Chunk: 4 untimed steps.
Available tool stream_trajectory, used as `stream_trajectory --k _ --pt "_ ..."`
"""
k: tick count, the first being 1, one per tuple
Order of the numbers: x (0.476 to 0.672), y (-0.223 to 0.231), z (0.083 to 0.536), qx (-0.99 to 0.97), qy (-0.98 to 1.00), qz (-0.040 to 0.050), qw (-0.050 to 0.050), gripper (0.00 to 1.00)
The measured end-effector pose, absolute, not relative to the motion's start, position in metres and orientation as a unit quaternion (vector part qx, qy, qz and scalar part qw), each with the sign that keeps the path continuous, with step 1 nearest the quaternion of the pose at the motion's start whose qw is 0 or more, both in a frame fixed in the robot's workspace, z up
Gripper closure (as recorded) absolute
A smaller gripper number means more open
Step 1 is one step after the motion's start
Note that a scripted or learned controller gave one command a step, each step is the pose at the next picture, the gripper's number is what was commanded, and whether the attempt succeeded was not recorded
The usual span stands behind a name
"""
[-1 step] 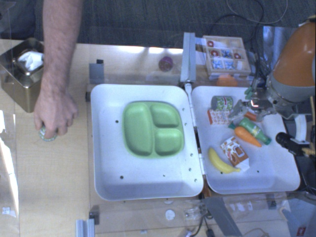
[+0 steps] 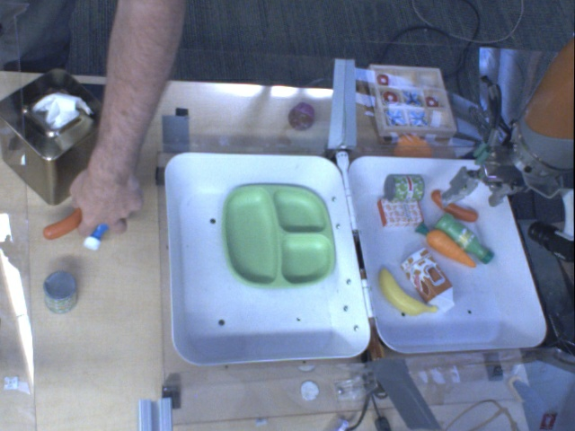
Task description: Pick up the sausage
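The sausage [image 2: 458, 211], small and orange-red, lay in the right bin [image 2: 530, 317] near its far right corner, slanting across the bin floor. Just beside it on the near side lay a green bottle [image 2: 467, 238] and a carrot [image 2: 449, 249]; a tin can [image 2: 404, 187] and a small red-and-white carton [image 2: 399, 213] stood to its left. The gripper [image 2: 469, 184] hovered just above the sausage's far end, its fingers spread apart and holding nothing. A good grasp would likely call for closing across the sausage's short axis at mid-length, clear of the bottle. Farther out, the left bin [image 2: 184, 330] held a green divided plate [image 2: 278, 233]. A person's hand [image 2: 108, 200] rested on the bench by a second sausage-like item [image 2: 61, 226].
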<state>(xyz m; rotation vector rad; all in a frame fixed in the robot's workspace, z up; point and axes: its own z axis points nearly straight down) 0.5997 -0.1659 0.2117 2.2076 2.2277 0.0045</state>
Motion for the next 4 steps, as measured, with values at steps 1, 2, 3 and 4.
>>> stream_trajectory --k 1,2,3,4 --pt "0.639 -0.186 0.108 0.753 0.658 0.006 0.008 0.0" --pt "0.64 -0.199 0.088 0.757 0.654 0.0025 0.004 0.0" --pt "0.643 -0.197 0.101 0.754 0.656 0.0043 0.007 1.0" --pt "0.621 -0.137 0.224 0.767 0.642 0.0031 0.003 1.0"
